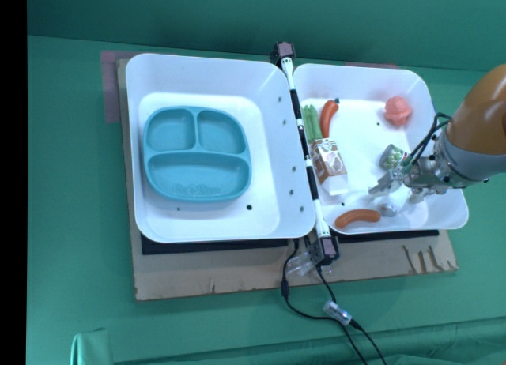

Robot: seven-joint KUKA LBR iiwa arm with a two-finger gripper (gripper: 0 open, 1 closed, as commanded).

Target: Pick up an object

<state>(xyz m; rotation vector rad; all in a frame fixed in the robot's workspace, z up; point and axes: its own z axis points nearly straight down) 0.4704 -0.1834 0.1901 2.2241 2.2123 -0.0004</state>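
Plate (196, 154) lay in left bin (158, 79). Right bin (356, 79) held carton (329, 164) by the divider, peppers (319, 118) behind it, sausage (357, 218) in front, gripper (393, 190) at right.

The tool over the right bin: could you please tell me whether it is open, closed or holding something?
Tool: cannot be told from this view; nothing visibly held.

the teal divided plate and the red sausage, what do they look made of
Teal three-compartment plate: seemingly moulded plastic or silicone, matte, with soft rounded edges and even colour. Glossy red-orange sausage: likely plastic or rubber toy food, given its smooth uniform surface and faint sheen. Neither can be confirmed by sight.
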